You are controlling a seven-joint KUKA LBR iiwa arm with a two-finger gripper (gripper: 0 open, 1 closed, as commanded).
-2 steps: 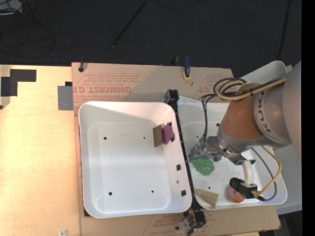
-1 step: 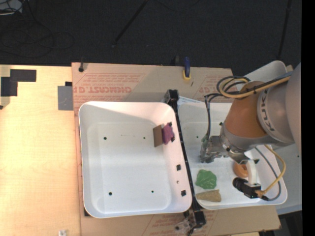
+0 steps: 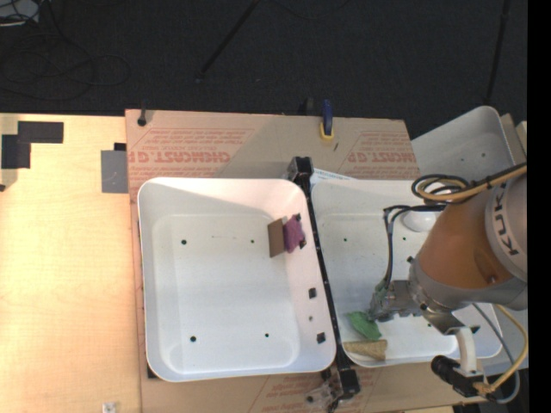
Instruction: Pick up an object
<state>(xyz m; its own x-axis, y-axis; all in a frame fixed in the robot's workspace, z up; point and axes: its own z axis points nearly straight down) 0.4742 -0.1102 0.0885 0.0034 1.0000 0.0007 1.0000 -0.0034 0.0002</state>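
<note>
Where bins meet, purple block (image 3: 295,231) abuts brown slab (image 3: 276,237).

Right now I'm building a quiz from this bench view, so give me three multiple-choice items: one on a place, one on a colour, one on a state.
1. Where does the purple-and-brown block sit?
A. left bin, by its right wall
B. right bin, far corner
C. on the cardboard

2. What colour is the object under the gripper?
A. red
B. green
C. blue

3. Where is the arm now?
A. over the left bin
B. off the bench
C. over the right bin

Answers: 1 A, the block stands beside the left bin's right wall. 2 B, it is green. 3 C, the arm hangs above the right bin.
</note>
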